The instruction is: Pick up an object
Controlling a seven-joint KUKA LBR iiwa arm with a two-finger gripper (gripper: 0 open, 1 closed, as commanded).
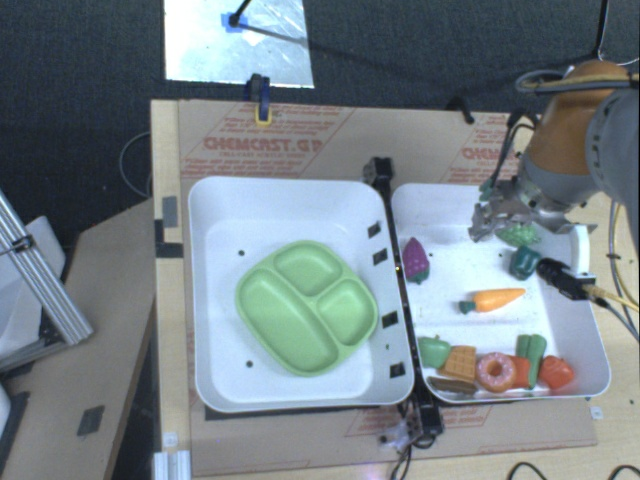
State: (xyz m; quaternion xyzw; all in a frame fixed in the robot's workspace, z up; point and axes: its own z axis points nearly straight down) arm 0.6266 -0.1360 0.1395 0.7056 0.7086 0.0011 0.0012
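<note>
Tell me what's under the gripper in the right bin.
A green toy lies beneath the gripper, at the far side of the right bin. A darker teal piece sits beside it. The arm covers part of the green toy, so its shape stays unclear.

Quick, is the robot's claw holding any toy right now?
Gripper: cannot be told; it sits low in the right bin beside a green toy.

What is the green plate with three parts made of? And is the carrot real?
The green plate looks like smooth moulded plastic: one even pale green colour, rounded edges, a soft sheen. The carrot seems to be a toy, probably plastic: its orange is flat and even, and its shape is very tidy. The picture is too small to be sure.
</note>
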